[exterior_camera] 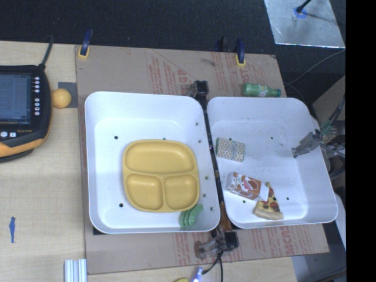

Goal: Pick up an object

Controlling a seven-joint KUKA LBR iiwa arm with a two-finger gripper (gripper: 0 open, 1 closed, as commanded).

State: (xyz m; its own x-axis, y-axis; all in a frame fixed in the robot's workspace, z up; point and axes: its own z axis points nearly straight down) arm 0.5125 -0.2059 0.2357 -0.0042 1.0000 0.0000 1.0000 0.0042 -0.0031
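Observation:
The right bin point(294, 122) holds three small things: a green-patterned square pouch point(230, 149) near its left wall, a red and white packet point(244, 185) below it, and a toy pizza slice point(268, 207) by the front wall. My gripper point(305, 144) hangs over the right side of this bin, at the view's right edge, well apart from all three. Nothing shows in it. In the left bin point(106, 116) lies a yellow divided plate point(160, 174), with a small green object point(190, 217) at the front right corner.
A green bottle point(260, 90) lies on the cardboard behind the right bin. A teach pendant point(20, 113) and an orange ball point(60, 97) sit on the bench at the left. Clamps point(200, 89) hold the bins where they meet.

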